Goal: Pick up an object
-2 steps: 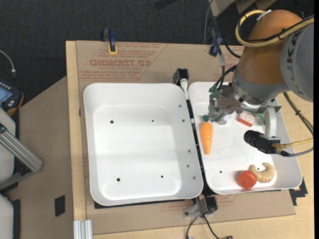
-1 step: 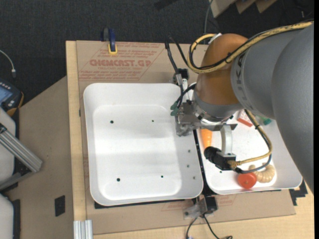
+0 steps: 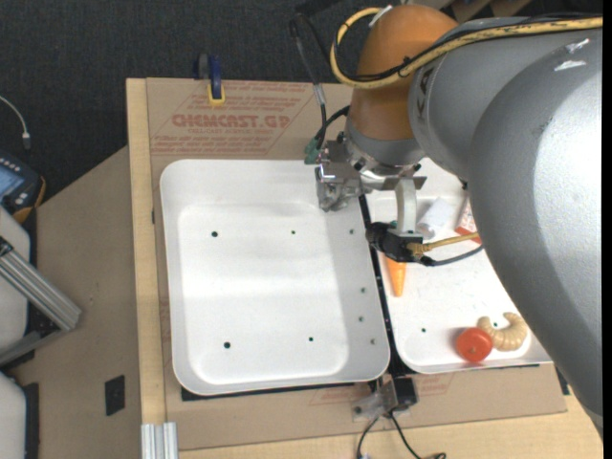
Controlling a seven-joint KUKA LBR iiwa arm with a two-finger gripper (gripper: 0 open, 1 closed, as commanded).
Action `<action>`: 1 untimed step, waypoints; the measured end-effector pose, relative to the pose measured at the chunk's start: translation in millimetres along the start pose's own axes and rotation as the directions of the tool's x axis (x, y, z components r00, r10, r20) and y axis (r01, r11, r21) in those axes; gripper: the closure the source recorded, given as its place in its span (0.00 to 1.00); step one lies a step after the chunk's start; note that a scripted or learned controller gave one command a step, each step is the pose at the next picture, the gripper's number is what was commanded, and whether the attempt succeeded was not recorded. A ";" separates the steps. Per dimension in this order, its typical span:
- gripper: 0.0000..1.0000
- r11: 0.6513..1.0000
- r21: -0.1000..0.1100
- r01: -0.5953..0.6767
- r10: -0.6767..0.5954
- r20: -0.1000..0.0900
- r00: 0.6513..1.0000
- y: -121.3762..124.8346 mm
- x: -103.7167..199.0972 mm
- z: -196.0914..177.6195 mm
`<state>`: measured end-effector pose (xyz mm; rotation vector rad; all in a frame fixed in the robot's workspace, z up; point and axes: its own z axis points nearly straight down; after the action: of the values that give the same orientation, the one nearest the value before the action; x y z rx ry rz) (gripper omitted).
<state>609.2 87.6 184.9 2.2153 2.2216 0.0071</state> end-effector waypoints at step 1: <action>1.00 1.000 0.012 0.003 -0.003 -0.002 1.000 -35.0 70.6 20.1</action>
<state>574.1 158.1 164.6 2.2184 2.2321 -0.0046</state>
